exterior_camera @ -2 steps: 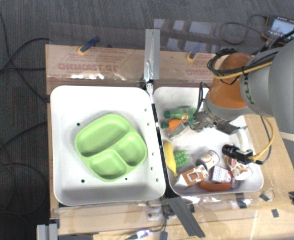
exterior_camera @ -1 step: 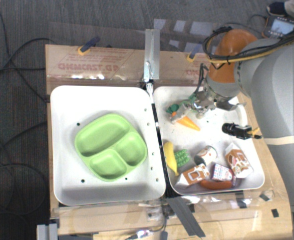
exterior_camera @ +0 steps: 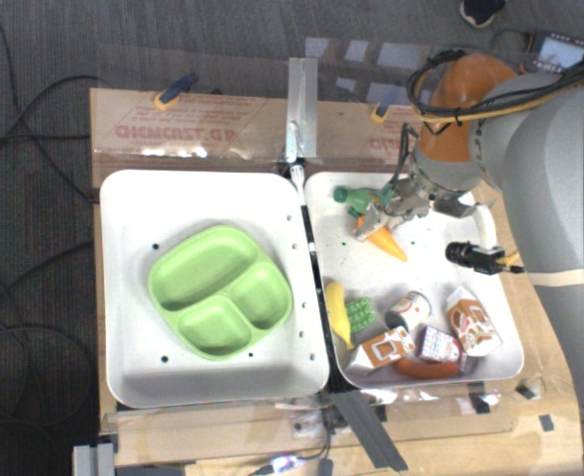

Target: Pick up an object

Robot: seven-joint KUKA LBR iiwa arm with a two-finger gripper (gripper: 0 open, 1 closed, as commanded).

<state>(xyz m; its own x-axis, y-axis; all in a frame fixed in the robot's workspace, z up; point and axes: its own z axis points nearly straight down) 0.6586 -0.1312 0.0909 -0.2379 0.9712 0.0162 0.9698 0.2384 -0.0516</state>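
Grey arm (exterior_camera: 544,157) with orange band (exterior_camera: 462,102) came in from 3 o'clock. The jaws sat low over the 12 o'clock end of the right bin (exterior_camera: 430,271). Jaw state: could not tell from this angle, the mechanism hid the tips.

Candidate picks, all in the right bin:
- orange carrot (exterior_camera: 391,243), just at 6 o'clock of the jaws, tip pointing toward 4 o'clock. Contact with the jaws was unclear.
- dark green toy (exterior_camera: 352,195), just at 9 o'clock of the jaws, near the bin's 11 o'clock corner.
- yellow banana (exterior_camera: 337,313) along the 9 o'clock wall, with a green studded block (exterior_camera: 361,314) touching it on the 3 o'clock side.
- round tin (exterior_camera: 409,309) near bin centre.
- at the 6 o'clock end, a brown carton (exterior_camera: 389,346), a small purple-white carton (exterior_camera: 436,343) and a brown packet (exterior_camera: 470,325) bunched together, with a red sausage (exterior_camera: 430,369) against the 6 o'clock wall under them.

Left bin (exterior_camera: 133,211) held a lime green divided plate (exterior_camera: 222,291), roughly centred and lying flat, well apart from the jaws.

Both bins sat side by side on the surface (exterior_camera: 207,127), with walls touching along the middle.
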